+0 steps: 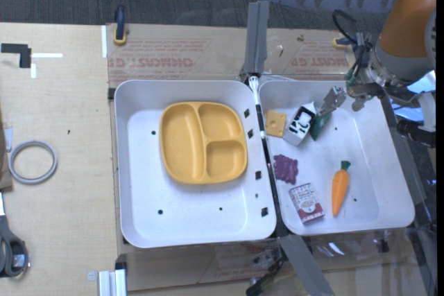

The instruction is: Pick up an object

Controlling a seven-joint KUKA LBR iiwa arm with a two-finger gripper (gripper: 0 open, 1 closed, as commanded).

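Observation:
The right bin [388, 149] holds several small items. A white box with black print [300, 125] lies near its back left, next to a yellow cheese slice [276, 123]. A purple grape bunch [285, 168], a red and white carton [306, 203] and an orange carrot with a green top [339, 189] lie nearer the front. My gripper [325, 113] reaches in from the upper right and hangs just right of the white box, close to it or touching it. A dark green piece sits at its tip. I see nothing lifted off the bin floor.
The left bin [139, 204] holds a yellow divided plate [203, 142]. A grey divider post [255, 38] stands behind the bins' shared wall. A grey ring [30, 161] and scissors [12, 256] lie on the wooden bench at the left.

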